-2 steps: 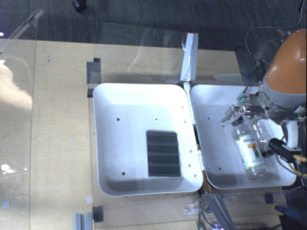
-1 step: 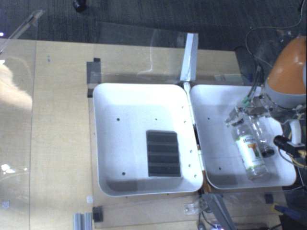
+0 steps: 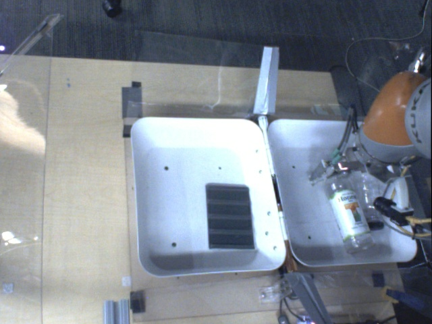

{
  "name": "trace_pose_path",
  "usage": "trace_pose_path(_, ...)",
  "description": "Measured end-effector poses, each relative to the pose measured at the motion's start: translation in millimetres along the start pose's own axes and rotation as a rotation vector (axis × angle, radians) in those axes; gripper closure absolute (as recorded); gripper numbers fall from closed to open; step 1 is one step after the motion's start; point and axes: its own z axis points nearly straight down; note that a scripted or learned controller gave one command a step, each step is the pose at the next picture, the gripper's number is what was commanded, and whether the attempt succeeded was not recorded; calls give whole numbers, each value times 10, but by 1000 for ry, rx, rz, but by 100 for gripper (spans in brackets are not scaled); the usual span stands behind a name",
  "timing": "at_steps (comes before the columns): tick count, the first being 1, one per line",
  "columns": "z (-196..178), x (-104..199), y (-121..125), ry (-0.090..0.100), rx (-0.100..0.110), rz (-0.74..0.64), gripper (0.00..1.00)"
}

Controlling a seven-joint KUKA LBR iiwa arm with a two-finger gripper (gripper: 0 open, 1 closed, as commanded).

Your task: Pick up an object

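Over the right bin [image 3: 297, 181], the hand [image 3: 341, 167] hovers by the far end of a clear plastic bottle [image 3: 349, 214] lying flat; its grip cannot be made out. Judged mid-approach: next, close squarely across the bottle.

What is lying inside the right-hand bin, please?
A clear plastic bottle with a white-and-orange label lies in the right bin, beneath the gripper. The arm covers the bin's far right part.
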Motion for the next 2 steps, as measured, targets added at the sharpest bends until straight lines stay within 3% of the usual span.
trace_pose_path(1,-444,-185,415,-1,3,129,0)
trace_pose_path(2,10,-11,-23,2,-1,42,0)
